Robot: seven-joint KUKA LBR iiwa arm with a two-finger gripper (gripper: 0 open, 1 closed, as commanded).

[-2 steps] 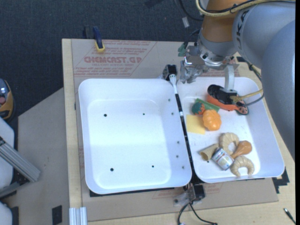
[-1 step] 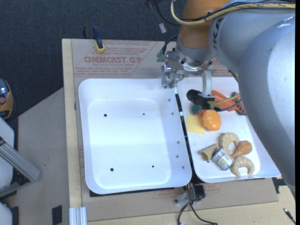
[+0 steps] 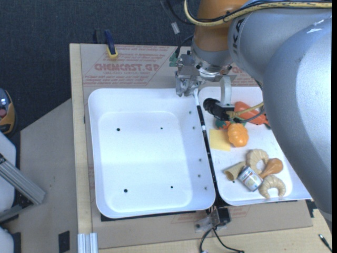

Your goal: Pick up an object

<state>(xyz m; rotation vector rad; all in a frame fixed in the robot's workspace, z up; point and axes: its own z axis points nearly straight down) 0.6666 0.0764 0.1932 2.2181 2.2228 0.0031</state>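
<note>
1. The grey arm [image 3: 287,46] reaches in from the right, and its orange band [image 3: 226,4] is at the top of the view.
2. The gripper [image 3: 185,87] is over the far rim of the left bin [image 3: 142,162], close to the wall where the two bins meet. I cannot tell if it is wide or narrow, because this part is small and blurred.
3. The objects to pick lie in the right bin [image 3: 263,200], apart from the gripper.
4. In the far part of this bin there is an orange-red carrot [image 3: 247,111], partly under the arm. In front of it sits an orange pepper [image 3: 238,135], and just beside it on the left lies a yellow block [image 3: 219,140].
5. In the near part there is a pale croissant [image 3: 257,157] and a second croissant [image 3: 274,186]. A small can [image 3: 249,179] lies tilted between them.
6. A tan cone [image 3: 233,170] touches the can on the left. A brown drumstick [image 3: 272,167] lies on its right.
7. Both bins rest on a brown board [image 3: 137,65].
</note>
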